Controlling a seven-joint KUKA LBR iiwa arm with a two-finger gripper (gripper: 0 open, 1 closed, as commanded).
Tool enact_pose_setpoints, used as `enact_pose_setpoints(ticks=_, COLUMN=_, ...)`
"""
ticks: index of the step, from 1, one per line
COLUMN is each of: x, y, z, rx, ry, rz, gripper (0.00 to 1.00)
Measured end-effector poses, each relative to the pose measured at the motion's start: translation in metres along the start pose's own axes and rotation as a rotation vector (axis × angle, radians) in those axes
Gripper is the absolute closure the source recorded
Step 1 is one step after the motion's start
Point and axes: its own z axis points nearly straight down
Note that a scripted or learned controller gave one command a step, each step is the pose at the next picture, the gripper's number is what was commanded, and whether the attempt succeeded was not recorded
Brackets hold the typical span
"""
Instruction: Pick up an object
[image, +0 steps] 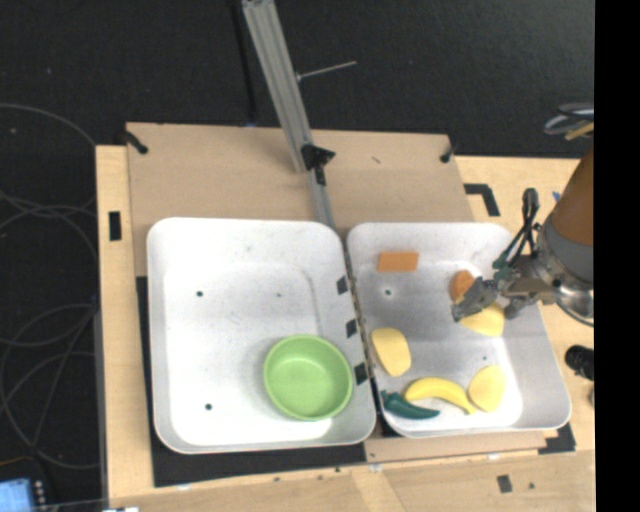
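Objects lie scattered in the right bin (520, 400): an orange ball (462, 284) and a yellow lump (487, 322) sit at its right edge, touching the gripper (478, 303), which hangs between them. Whether it grips either, or how wide it stands, I cannot tell. A banana (439, 392) lies well toward the near edge.

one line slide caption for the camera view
Claw over the right bin among yellow and orange pieces; green bowl in left bin.
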Motion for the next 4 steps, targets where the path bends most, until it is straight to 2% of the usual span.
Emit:
enact_pose_setpoints(ticks=1, x=0.048, y=0.016, z=0.012, rx=0.003, ry=0.002, rz=-0.002, gripper=1.00)
enact_pose_setpoints(ticks=3, x=0.144, y=0.047, z=-0.007, rx=0.000, ry=0.003, rz=-0.005, gripper=1.00)
enact_pose_setpoints(ticks=4, x=0.183, y=0.064, z=0.001, rx=0.001, ry=0.001, rz=-0.002, gripper=1.00)
